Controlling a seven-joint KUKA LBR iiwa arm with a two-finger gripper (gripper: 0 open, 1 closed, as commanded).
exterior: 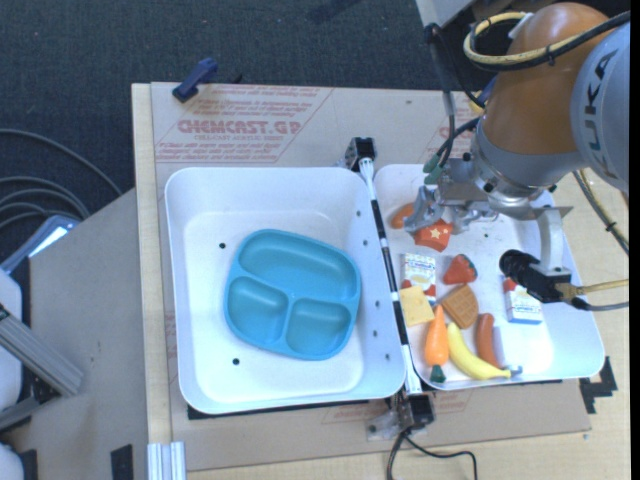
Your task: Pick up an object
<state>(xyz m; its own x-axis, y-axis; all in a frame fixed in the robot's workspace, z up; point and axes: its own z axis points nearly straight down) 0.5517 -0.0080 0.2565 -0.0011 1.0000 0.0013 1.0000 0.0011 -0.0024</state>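
Note:
The right bin (575,353) holds several toy foods. My gripper (433,211) hangs over its far left part, directly above a red-orange piece (435,235) that touches or sits just under it. A second orange bit (400,217) shows to the gripper's left. Whether the red-orange piece is gripped cannot be made out. Nearer the front lie a white labelled packet (419,268), a red strawberry (459,268), a yellow cheese block (415,306), a brown cracker (461,306), a carrot (436,339), a banana (472,360) and a sausage (486,336).
The left bin (190,288) holds a blue divided plate (290,294). A small white and blue box (524,306) lies at the right side of the right bin. The arm's grey and orange body (545,88) looms over the right bin's far end.

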